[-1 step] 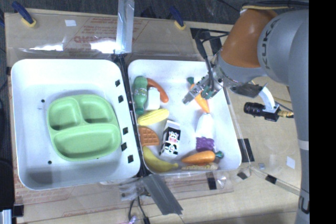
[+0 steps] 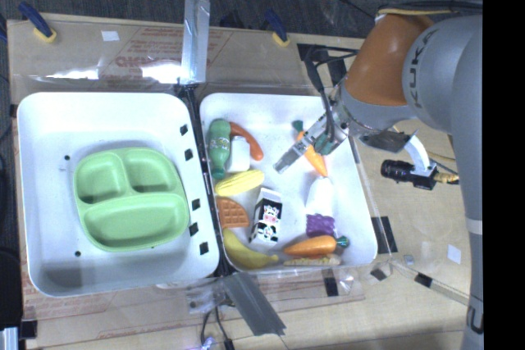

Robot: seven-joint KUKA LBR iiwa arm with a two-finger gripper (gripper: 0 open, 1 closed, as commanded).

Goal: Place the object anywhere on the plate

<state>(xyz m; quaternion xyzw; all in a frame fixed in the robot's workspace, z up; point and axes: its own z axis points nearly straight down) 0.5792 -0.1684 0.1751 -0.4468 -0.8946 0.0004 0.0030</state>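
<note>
A green three-compartment plate [image 2: 127, 197] lies in the left white bin [image 2: 33, 176]. My gripper [image 2: 299, 150] hangs low over the upper right part of the right bin [image 2: 271, 106]. A small orange carrot-like piece [image 2: 318, 163] lies right beside and partly under it; whether the two touch is hidden. Nothing sits on the plate.
The right bin holds several toy foods: a green bottle [image 2: 219, 145], an orange pepper [image 2: 249, 142], a yellow corn cob [image 2: 239, 182], a waffle [image 2: 232, 213], a cow-print carton [image 2: 267, 220], a banana [image 2: 246, 253], a carrot [image 2: 312, 246], purple grapes [image 2: 321, 224] and a white bottle [image 2: 320, 193].
</note>
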